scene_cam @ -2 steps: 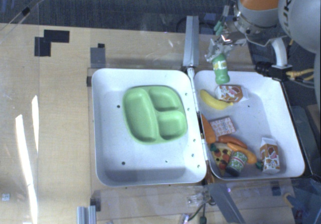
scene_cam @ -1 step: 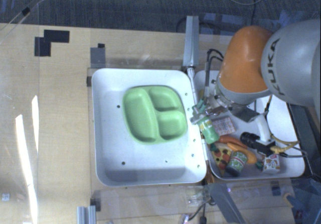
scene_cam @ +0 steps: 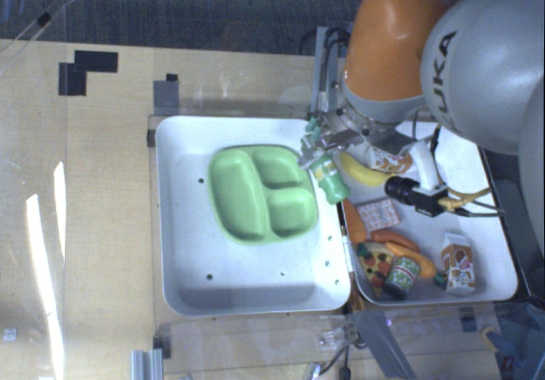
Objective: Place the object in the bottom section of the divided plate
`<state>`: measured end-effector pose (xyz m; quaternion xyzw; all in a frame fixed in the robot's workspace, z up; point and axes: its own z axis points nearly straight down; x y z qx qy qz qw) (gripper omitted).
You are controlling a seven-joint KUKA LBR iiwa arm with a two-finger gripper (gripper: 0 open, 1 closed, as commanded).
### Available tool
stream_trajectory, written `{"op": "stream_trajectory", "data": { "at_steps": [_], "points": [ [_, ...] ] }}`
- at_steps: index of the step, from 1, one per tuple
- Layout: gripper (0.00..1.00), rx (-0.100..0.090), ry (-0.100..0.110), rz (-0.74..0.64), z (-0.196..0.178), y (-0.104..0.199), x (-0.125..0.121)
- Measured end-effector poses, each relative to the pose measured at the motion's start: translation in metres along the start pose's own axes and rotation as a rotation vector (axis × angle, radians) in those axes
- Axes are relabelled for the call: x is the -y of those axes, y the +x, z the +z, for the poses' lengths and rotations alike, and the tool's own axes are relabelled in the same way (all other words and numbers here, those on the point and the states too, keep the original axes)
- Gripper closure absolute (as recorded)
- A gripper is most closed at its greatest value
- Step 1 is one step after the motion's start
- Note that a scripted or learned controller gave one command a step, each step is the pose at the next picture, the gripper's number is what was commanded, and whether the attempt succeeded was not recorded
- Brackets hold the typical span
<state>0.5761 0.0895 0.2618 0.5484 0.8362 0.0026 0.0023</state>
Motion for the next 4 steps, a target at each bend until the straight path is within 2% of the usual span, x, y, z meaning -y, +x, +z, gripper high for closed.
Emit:
{"op": "stream_trajectory", "data": {
  "at_steps": [1, 2, 3, 4],
  "points": [
    [1.00, -0.001, 0.001, 0.003, -0.002, 0.043, -0.033],
    [1.00, -0.001, 0.002, 0.034, -0.005, 0.038, -0.011],
    [1.00, -0.001, 0.000, -0.282, -0.020, 0.048, -0.073],
    [1.00, -0.001, 0.002, -0.262, 0.034, 0.056, -0.031]
  ]
}}
